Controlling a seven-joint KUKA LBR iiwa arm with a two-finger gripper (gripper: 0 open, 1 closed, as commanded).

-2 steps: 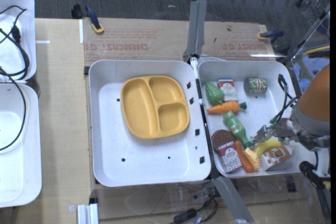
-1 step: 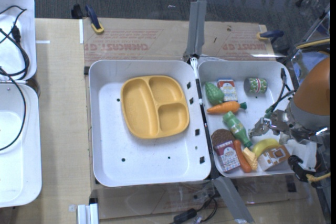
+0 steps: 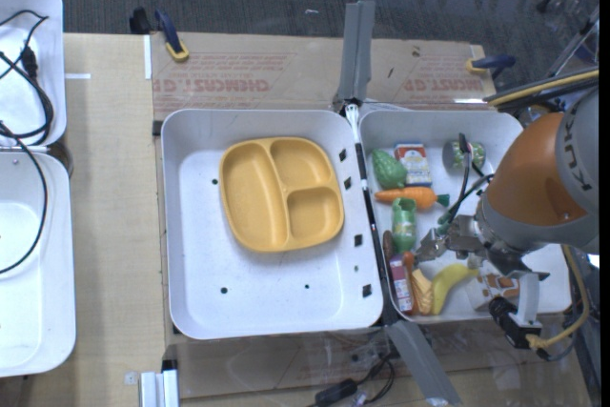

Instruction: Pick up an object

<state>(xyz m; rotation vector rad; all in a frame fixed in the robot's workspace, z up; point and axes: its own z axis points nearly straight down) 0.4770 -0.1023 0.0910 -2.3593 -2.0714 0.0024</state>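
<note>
A curved yellow plastic banana [image 3: 448,281] lies flat near the front of the right-hand shallow white bin [image 3: 431,121], just beside a red-labelled bottle [image 3: 400,283], with an orange plastic carrot [image 3: 408,197] lying crosswise farther back.

On my feed the arm [image 3: 548,181] reads as a fat rounded orange band with a grey shell beside it carrying part of a dark printed letter. Below sits a grey metal wrist block [image 3: 472,238], angular and bolted-looking. Thin black cables [image 3: 464,191] loop off it, and a yellowish hose [image 3: 562,331] curls underneath.
</note>
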